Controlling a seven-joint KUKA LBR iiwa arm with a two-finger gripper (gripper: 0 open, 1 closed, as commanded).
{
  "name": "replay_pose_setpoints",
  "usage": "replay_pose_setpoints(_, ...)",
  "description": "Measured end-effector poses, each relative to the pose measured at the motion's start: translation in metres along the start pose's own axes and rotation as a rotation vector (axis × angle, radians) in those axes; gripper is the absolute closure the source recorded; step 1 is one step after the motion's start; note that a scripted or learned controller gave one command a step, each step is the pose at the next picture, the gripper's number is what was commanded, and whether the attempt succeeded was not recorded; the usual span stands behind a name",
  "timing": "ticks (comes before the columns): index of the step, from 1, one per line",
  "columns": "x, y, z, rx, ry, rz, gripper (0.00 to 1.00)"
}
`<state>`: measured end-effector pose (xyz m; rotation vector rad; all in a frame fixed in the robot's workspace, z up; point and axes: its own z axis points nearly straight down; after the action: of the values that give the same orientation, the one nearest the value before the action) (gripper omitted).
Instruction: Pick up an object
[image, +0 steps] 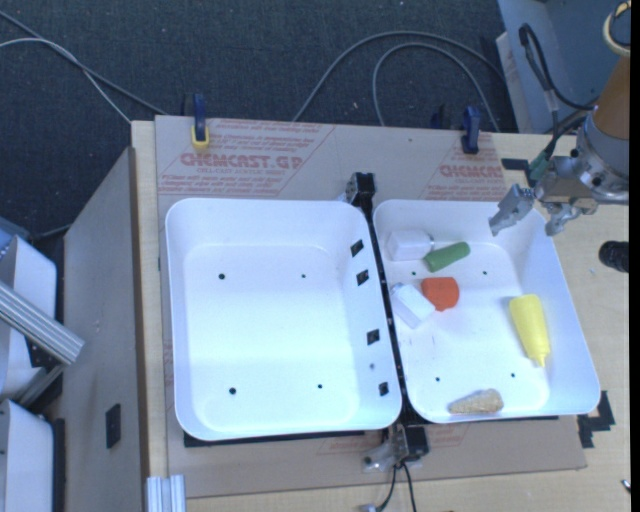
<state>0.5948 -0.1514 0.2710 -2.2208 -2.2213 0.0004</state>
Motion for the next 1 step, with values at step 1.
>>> replay_pose_setpoints(1,0.0517,0.0295,0.1286,0.012,0.005,-0.005,0.00)
